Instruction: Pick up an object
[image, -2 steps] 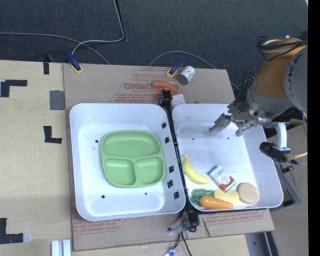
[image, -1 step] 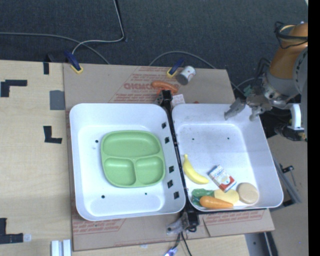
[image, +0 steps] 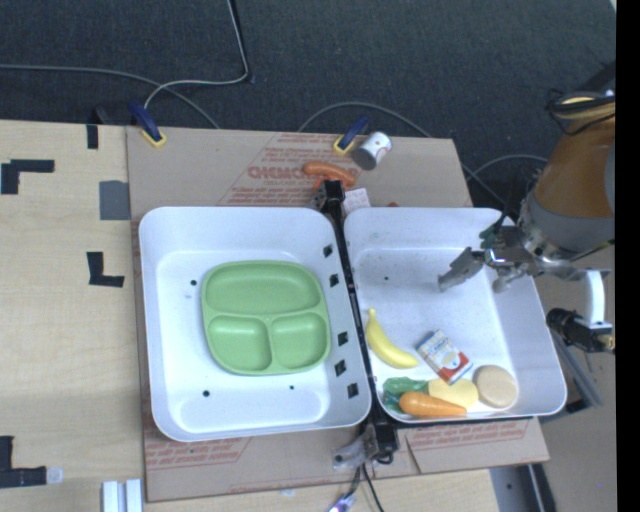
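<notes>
The right bin (image: 400, 255) holds several toy foods along its near side: a yellow banana (image: 386, 343), a small red and white carton (image: 443, 356), a round tan bun (image: 495, 386), an orange carrot (image: 432, 405), a yellow piece (image: 453, 391) and a green piece (image: 399, 387). My gripper (image: 483, 270) hangs over the right part of this bin, above and right of the carton. Its two dark fingers (image: 459, 271) are spread apart with nothing between them.
The left bin (image: 170, 300) holds a green divided plate (image: 266, 315). Black clips join the two bins along the middle wall (image: 345, 300). Behind the bins lie an orange sausage-like toy (image: 330, 171), a small grey cylinder (image: 371, 150) and cables.
</notes>
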